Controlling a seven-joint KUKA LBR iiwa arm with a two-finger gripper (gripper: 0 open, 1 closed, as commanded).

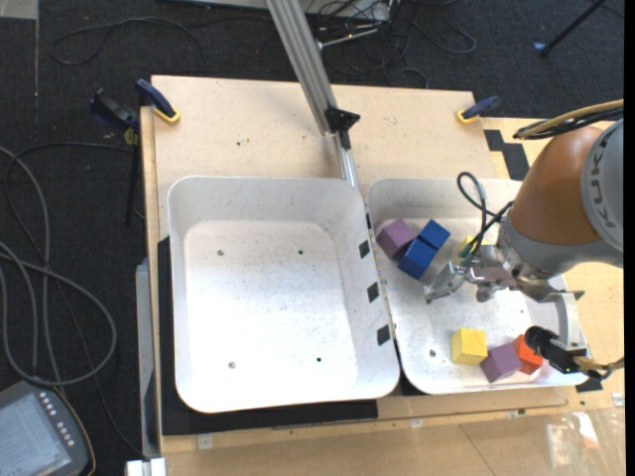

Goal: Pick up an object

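Robotics lab: clamped bench (pixel 258 127), floor cables (pixel 60 256).

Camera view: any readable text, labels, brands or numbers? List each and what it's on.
"KU": large letters cut off at the frame edge, on the arm, grey casing beside the orange band.
Handheld screen device at lower left: display too blurred to read.
Blocks in the right bin, and the left bin: no markings I can make out.
Nothing else legible.
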